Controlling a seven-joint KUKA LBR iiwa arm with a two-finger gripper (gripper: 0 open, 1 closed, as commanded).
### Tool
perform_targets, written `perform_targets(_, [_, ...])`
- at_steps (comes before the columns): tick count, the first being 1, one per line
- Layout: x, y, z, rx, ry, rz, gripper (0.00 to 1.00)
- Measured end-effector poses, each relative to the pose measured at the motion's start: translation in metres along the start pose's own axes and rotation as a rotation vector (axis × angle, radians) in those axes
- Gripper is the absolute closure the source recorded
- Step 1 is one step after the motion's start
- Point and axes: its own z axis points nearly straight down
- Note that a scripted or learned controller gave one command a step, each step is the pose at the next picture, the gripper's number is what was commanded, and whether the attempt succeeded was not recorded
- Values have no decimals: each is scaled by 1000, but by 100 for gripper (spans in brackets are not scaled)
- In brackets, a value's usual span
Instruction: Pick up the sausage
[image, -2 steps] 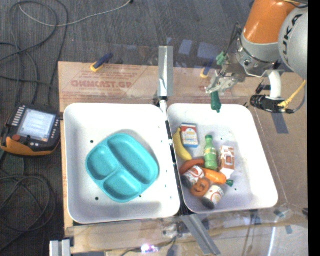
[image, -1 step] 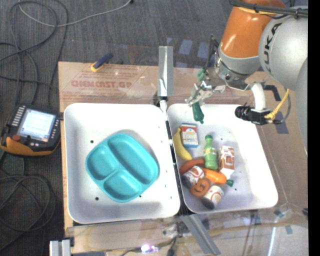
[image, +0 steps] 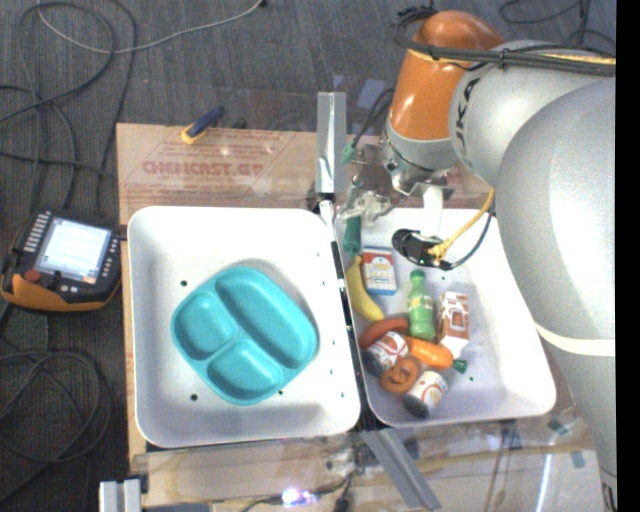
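The sausage (image: 384, 329) is a short reddish-brown curved piece lying in the right bin (image: 520, 385), between a banana (image: 359, 291) and a green bottle (image: 421, 306). My gripper (image: 361, 207) hangs over that bin's far left corner, well behind the sausage and apart from it, close to the wall between the two bins. A thin green object (image: 352, 236) shows just below the gripper. Nothing from the pile is seen in the gripper.
Around the sausage lie a small carton (image: 377, 270), an orange carrot (image: 431, 353), two cans (image: 389, 350) (image: 428, 391), a brown pretzel shape (image: 400, 376) and a red-white box (image: 455, 315). The left bin (image: 150, 400) holds a teal divided plate (image: 245, 332). A teach pendant (image: 62, 258) lies left.
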Motion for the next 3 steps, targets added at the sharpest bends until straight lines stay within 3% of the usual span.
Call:
perform_targets(1, [113, -18, -13, -2, -2, -236, 100])
perform_targets(2, [130, -28, 74, 0, -3, -308, 100])
perform_targets(3, [197, -38, 11, -3, -4, -529, 100])
